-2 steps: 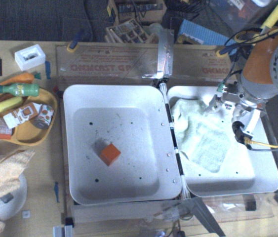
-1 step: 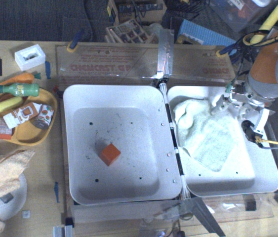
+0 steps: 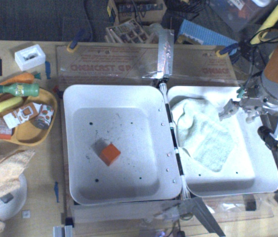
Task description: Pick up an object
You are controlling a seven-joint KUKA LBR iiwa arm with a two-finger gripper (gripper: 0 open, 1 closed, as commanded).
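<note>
Where mirrored lettering crosses the clear panel (image 3: 110, 67), nothing legible.

Two white bins side by side: left bin (image 3: 74, 132), right bin (image 3: 267, 174). One orange block (image 3: 110, 154) in the left bin. One pale cloth (image 3: 205, 135) in the right bin. One arm, one gripper (image 3: 240, 107). Off to the left: one yellow bowl (image 3: 25, 135), holding one green bottle (image 3: 19, 89), one banana (image 3: 3, 105), and a few small packets, count unclear. One small white box (image 3: 30, 56) beyond it. One peach towel (image 3: 3, 179) at lower left.
</note>
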